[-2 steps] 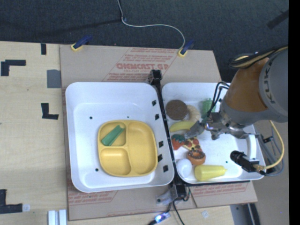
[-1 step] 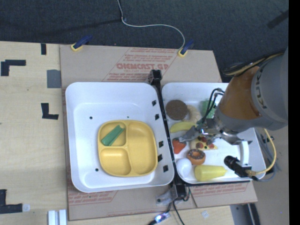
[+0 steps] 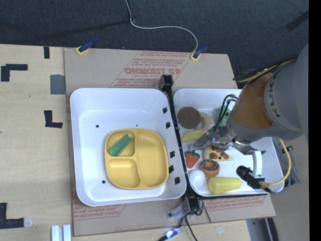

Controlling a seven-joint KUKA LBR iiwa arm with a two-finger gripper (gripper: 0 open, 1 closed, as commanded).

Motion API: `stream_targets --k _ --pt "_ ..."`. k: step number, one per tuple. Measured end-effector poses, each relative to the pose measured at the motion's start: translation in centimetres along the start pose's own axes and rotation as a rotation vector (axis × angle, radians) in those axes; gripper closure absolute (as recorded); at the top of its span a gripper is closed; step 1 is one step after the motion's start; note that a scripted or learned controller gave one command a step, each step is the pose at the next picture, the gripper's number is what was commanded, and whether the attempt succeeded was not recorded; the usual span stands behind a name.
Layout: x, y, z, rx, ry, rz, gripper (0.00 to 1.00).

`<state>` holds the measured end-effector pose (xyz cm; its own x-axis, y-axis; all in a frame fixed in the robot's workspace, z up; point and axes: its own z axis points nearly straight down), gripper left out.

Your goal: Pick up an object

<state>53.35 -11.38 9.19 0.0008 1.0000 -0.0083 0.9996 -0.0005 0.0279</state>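
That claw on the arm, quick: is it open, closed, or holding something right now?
Claw: cannot be told. It sits low in the right bin among the toy food, and the arm's wrist hides how it is set.

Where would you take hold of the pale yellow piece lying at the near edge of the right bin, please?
Probably across the middle of the pale yellow piece, coming straight down. It lies flat and long, running left to right, so fingers closing across its short width should fit. The bin wall sits close on its near side and the orange round item just behind its left end, so stay toward centre.
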Motion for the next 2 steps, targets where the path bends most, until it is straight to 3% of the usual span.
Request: stream_targets --k 1,2 --pt "0.0 -0.1 -1.0 0.007 0.002 -0.002 1.0" --pt "0.3 -0.3 -5.2 0.027 0.008 -0.002 1.0"
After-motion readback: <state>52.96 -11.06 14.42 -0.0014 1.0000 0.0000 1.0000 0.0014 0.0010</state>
